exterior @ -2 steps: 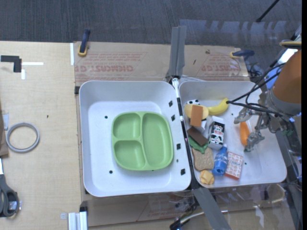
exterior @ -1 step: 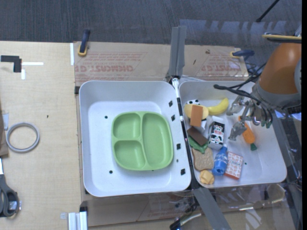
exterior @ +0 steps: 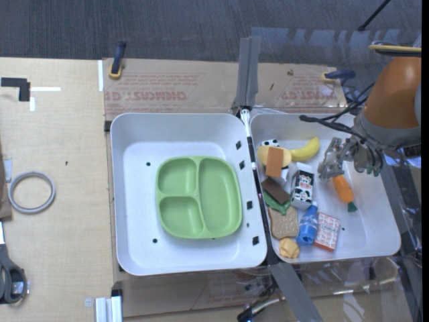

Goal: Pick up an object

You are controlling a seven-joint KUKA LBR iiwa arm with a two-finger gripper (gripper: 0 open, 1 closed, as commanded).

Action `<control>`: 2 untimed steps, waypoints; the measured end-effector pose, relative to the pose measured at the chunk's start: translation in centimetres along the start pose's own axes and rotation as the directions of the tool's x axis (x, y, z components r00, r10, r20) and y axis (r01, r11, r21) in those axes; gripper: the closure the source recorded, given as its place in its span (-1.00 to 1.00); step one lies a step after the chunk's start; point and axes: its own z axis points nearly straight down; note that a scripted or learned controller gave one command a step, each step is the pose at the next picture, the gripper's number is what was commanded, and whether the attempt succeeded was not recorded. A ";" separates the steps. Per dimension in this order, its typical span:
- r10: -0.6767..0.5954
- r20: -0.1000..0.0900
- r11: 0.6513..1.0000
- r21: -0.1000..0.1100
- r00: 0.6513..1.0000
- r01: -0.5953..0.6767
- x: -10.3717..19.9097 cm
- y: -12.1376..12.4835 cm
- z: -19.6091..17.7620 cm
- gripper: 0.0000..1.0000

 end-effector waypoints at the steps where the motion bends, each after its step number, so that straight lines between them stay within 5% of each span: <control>1: 0.299 -0.005 0.954 0.001 0.954 -0.299 -1.9 3.3 -16.7 1.00; 2: -0.150 -0.004 0.989 -0.001 0.989 0.150 2.5 -3.8 -21.9 1.00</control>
